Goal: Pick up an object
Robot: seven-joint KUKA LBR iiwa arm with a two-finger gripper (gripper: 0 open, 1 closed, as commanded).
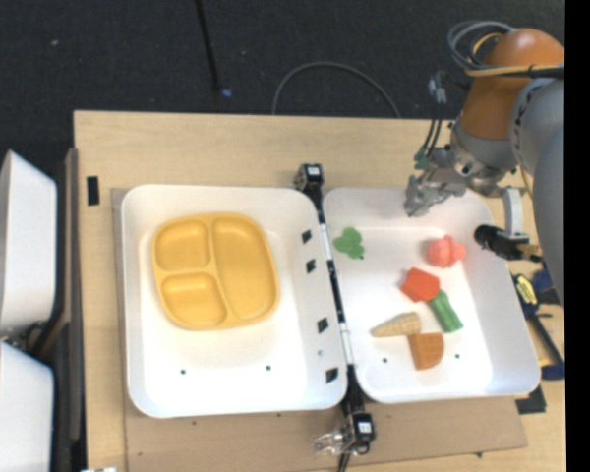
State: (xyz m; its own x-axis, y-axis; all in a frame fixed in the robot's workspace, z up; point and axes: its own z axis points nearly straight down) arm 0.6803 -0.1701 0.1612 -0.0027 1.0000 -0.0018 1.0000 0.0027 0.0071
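There are no words, numbers or signs to read here. The yellow plate [216, 270] is plain, the two white bins [226, 382] are plain, and the wooden surface [197, 146] has no label (not even a tiny one).

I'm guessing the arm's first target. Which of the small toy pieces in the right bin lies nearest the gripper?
The rounded pink-red piece, at the bin's upper right, lies nearest the gripper. The leafy green piece lies farther left; the red block and the other pieces lie lower down.
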